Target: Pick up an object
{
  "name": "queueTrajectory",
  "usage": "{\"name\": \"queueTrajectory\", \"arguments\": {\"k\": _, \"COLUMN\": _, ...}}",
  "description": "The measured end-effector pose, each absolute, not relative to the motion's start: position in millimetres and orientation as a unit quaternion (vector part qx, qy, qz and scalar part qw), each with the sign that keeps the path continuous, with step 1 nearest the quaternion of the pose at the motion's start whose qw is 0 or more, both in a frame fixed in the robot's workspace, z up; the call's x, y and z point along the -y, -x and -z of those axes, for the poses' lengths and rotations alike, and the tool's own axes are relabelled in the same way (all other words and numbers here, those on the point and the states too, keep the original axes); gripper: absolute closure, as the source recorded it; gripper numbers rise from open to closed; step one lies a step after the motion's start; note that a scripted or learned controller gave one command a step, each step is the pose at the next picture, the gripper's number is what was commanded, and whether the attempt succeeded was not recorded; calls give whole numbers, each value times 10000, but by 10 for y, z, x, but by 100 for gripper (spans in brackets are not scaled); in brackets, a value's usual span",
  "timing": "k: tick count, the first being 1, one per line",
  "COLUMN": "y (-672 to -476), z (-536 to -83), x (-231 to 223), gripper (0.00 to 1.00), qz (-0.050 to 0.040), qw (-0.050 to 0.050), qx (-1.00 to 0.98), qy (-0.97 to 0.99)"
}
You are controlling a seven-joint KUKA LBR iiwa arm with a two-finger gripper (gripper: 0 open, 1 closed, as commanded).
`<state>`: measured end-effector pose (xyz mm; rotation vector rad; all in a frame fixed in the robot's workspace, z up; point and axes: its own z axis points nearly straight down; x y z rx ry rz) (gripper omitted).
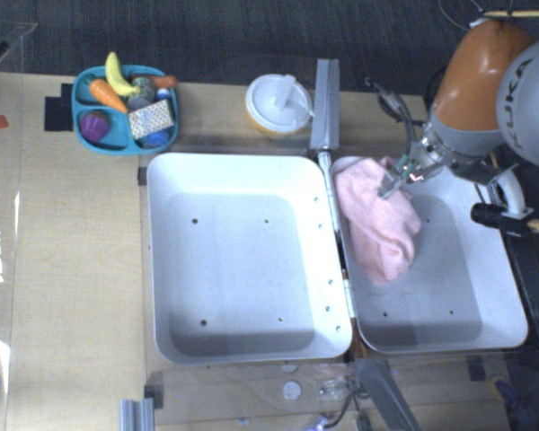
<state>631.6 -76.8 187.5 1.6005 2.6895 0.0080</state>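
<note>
One thing to pick: pink cloth (377, 225) in the right bin (485, 326).
Tool (398, 180): touching the cloth's top; open or closed, cannot tell.
Tip: pinch a thick fold, lift slowly.

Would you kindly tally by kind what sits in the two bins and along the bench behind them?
Pink cloth, in the right bin: 1
Blue compartment tray of toy food: 1
Lidded yellow cup: 1
White bins, counting the left bin: 2
Total: 5
</note>
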Motion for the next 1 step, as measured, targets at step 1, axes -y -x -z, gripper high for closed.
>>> {"name": "queueTrajectory", "arguments": {"k": 1, "y": -6303, "z": -1822, "x": 1023, "gripper": 100, "qz": -22, "qw": 45, "qx": -8390, "qy": -5441}}
